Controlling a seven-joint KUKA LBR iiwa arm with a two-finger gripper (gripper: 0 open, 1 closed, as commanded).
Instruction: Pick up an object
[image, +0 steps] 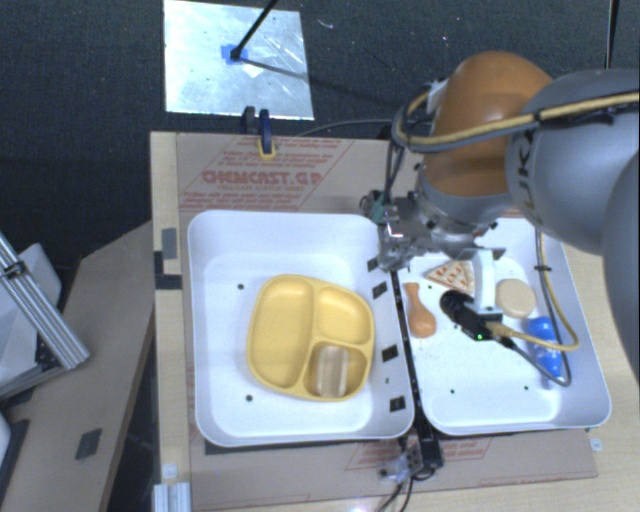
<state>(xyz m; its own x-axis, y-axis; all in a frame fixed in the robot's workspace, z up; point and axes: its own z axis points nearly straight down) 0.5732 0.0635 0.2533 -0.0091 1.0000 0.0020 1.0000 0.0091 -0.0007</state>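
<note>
My gripper (393, 243) hangs low over the divider between the two bins, at the upper left corner of the right bin (520, 405). Just below it lie a brown toy drumstick (420, 312) and an orange pizza slice (452, 273). Further right are a beige round disc (516, 297) and a blue object (546, 337), partly behind a cable. The wrist hides the gripper's tips, and nothing shows held in it.
The left bin (220, 300) holds a yellow divided plate (300, 330) with a clear cup (335, 370) lying in its lower right compartment. The grey arm and orange band (490, 120) cover the right bin's far side. A blue clamp (264, 128) sits behind the bins.
</note>
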